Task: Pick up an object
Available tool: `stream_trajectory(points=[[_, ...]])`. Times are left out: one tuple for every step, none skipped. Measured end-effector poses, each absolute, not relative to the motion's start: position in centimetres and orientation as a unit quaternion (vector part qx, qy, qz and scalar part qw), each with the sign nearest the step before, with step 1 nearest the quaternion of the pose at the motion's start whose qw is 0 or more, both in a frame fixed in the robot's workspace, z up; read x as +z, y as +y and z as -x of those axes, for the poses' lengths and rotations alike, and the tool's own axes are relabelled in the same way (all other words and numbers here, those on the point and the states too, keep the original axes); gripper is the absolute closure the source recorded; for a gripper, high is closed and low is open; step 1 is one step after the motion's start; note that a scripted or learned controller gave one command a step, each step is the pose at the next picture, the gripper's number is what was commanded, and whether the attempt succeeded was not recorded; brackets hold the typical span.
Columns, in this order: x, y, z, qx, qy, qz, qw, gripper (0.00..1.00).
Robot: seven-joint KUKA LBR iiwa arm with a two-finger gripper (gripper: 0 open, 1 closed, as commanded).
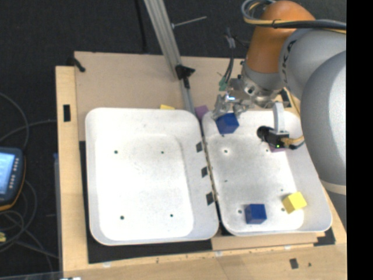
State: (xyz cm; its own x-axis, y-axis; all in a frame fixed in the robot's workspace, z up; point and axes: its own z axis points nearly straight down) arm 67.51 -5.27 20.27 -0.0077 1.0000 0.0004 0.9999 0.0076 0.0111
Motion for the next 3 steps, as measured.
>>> stream_trajectory(points=[[19.7,1.7,-64.2,0.0,0.71,-0.704,-0.001,1.0],[28.3,6.4,-61.9,0.0041,0.71,-0.704,0.002,1.0],[27.0,8.8,-63.7,-0.0003,0.708,-0.706,0.001,1.0]])
